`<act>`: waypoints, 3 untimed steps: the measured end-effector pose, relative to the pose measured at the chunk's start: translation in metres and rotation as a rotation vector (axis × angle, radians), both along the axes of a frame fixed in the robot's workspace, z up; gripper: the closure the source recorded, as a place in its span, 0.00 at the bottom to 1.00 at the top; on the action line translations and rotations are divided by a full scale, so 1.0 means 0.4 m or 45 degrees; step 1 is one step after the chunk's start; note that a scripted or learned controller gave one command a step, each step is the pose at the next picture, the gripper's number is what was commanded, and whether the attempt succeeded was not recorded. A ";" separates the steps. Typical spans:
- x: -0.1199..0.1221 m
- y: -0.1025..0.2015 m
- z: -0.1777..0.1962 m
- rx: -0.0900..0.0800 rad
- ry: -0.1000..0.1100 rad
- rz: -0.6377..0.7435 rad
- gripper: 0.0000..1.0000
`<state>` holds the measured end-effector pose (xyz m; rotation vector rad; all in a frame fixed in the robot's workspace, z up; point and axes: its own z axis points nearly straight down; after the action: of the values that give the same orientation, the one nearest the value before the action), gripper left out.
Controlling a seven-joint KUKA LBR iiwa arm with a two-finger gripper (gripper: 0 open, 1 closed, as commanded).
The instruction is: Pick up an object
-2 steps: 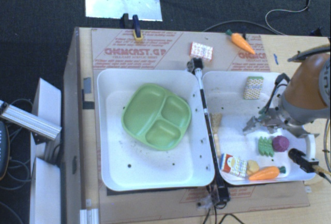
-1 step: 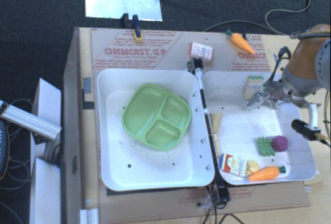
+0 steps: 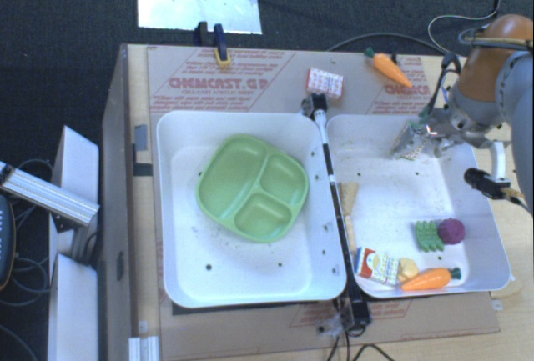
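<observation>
The grey arm (image 3: 501, 76), with its orange band, reaches in from the right and leans down over the far part of the right bin (image 3: 392, 193). Its gripper (image 3: 415, 142) hangs low above the bin's floor near the far wall, and whether the jaws are open or closed cannot be told from this angle; nothing can be made out between them. The objects for picking lie at the near end of the right bin, well apart from the gripper: a purple ball (image 3: 451, 230) touching a green ridged piece (image 3: 429, 235), an orange carrot (image 3: 428, 279) lying on its side along the near wall, a small printed carton (image 3: 378, 265), and a small tan piece (image 3: 407, 268) between carton and carrot. A pale wedge (image 3: 347, 197) rests against the divider side of that bin. The left bin (image 3: 179, 268) holds a green compartment plate (image 3: 253, 188), slightly tilted. On the worktop (image 3: 250, 80) beyond the bins lie a second carrot (image 3: 390, 67), a small red-and-white packet (image 3: 324, 82) and a yellow-tipped clamp (image 3: 219, 42).
</observation>
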<state>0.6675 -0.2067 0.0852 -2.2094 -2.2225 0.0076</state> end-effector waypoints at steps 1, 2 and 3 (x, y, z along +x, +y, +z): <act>0.001 0.000 0.028 -0.001 0.000 0.003 1.00; 0.001 0.000 0.028 -0.001 0.001 0.004 0.00; 0.004 -0.001 0.058 -0.003 -0.005 0.007 1.00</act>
<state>0.6692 -0.2070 0.1083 -2.2062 -2.2323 0.0062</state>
